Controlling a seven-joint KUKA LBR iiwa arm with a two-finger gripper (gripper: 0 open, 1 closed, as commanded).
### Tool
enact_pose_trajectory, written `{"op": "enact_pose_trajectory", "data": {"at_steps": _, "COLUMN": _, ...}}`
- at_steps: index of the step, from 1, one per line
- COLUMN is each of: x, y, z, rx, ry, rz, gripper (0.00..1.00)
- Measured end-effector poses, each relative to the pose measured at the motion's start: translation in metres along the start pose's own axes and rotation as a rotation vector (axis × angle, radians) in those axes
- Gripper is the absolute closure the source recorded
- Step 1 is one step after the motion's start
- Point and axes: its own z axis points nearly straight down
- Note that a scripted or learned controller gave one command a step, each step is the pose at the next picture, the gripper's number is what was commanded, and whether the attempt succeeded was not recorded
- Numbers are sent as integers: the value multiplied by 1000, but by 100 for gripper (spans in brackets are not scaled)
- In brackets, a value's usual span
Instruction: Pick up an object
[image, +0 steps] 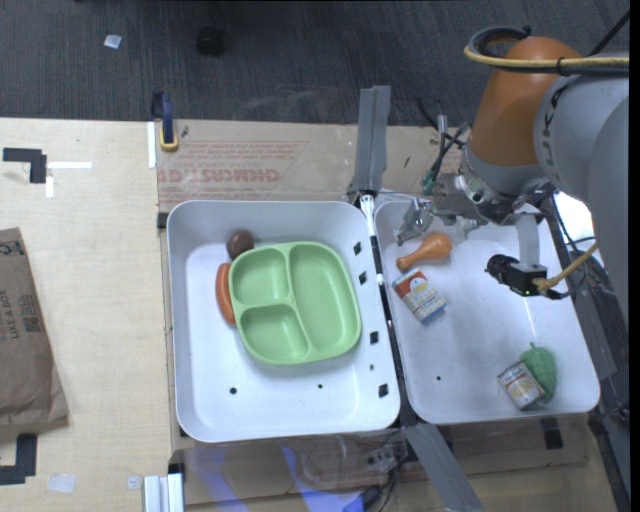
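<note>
We see the grey arm's two-finger tool (412, 222) low over the far left corner of the right white bin (470, 380); whether it is spread or pinching anything we cannot tell. Just beside it lies an orange plastic drumstick-shaped toy (424, 250), and near that a small red-and-white carton (419, 297). A small printed tin can (518, 386) touches a green leafy toy (541, 366) at the near right. In the left white bin (200, 400) on the worktop (90, 300), a green divided plastic tray (295, 300) lies over an orange carrot-like toy (224, 292), beside a brown round object (240, 243).
</note>
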Motion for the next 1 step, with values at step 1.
{"op": "enact_pose_trajectory", "data": {"at_steps": 1, "x": -49, "y": -15, "z": 67, "rx": 2, "ry": 1, "rz": 11, "gripper": 0}}
